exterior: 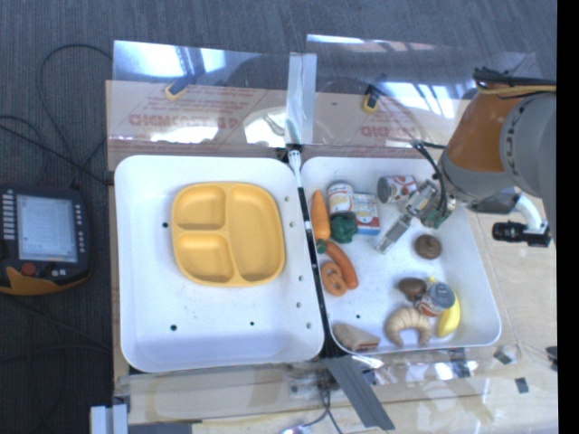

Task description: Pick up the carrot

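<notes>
The carrot was seen lying against the left wall of the right bin, just left of a green vegetable and a small can. The gripper was poised over the middle of that bin, well right of the carrot, with nothing held; how far it stood open could not be told. The approach step was judged in hand: a leftward move and a descent were still called for.
</notes>
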Motion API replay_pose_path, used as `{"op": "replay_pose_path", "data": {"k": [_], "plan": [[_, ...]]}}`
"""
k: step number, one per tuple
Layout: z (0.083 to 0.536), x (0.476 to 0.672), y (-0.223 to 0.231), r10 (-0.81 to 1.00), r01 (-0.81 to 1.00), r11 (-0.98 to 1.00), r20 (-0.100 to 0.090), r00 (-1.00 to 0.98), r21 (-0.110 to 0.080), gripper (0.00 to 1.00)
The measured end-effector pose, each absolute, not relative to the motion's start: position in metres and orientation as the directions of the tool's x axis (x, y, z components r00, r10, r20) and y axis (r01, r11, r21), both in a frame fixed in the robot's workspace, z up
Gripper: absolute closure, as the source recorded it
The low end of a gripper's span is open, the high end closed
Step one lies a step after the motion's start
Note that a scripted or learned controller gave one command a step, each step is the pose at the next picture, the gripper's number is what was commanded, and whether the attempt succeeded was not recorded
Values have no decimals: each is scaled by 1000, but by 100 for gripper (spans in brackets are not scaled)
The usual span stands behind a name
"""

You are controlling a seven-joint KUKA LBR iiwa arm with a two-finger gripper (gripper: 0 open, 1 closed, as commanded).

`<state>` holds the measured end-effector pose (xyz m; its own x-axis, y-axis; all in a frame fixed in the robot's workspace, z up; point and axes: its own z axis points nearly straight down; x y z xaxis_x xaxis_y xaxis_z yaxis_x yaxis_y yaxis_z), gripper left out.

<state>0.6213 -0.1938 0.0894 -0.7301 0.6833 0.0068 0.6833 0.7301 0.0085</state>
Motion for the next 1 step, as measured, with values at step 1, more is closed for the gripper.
{"op": "replay_pose_path", "data": {"k": [1], "plan": [[128, 623, -126, 787, 787, 617, -2, -617, 0, 0]]}}
